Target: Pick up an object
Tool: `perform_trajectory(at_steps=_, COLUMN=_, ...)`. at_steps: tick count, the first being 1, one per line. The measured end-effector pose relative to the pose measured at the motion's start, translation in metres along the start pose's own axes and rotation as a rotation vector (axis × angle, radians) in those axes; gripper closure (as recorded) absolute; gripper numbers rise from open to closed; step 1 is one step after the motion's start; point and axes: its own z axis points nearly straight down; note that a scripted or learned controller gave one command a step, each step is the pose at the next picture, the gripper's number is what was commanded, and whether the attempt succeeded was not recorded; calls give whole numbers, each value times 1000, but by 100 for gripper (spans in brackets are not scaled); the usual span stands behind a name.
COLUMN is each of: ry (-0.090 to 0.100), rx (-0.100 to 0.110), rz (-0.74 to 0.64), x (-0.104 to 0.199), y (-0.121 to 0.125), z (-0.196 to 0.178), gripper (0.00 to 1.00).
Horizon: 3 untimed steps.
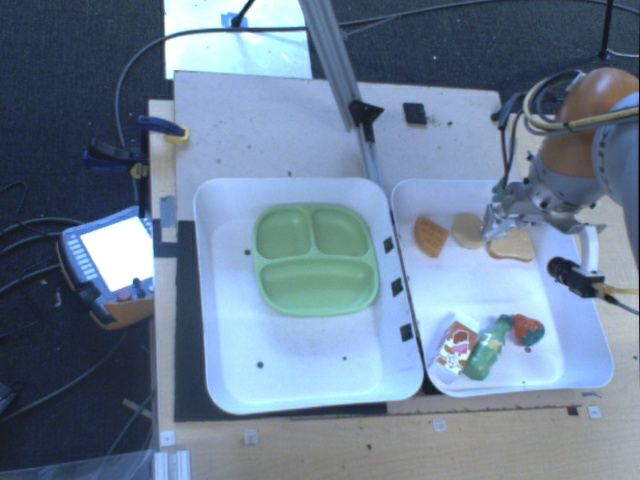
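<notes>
The desk (260,128) carries two white bins side by side. The left bin (230,358) has a green divided plate (315,260) sitting in its upper half. The right bin (580,353) holds the small stuff: an orange wedge (431,236), a pale round piece (466,230) and a tan toast-like slice (514,247) along the top, then a red-and-white packet (456,348), a green bottle (486,349) and a red-and-teal toy (527,330) near the bottom. The arm (585,138) hangs over the bin's upper right, with the pincer (497,224) down between the pale piece and the slice. Can't tell how wide it is.
</notes>
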Motion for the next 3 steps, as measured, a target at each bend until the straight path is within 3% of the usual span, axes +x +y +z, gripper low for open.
perform_trajectory(at_steps=2, ry=0, rx=-1, rz=-4, x=2, y=0, z=-130, gripper=100)
perform_trajectory(at_steps=3, ry=1, rx=2, rz=-4, x=2, y=2, z=-152, gripper=100)
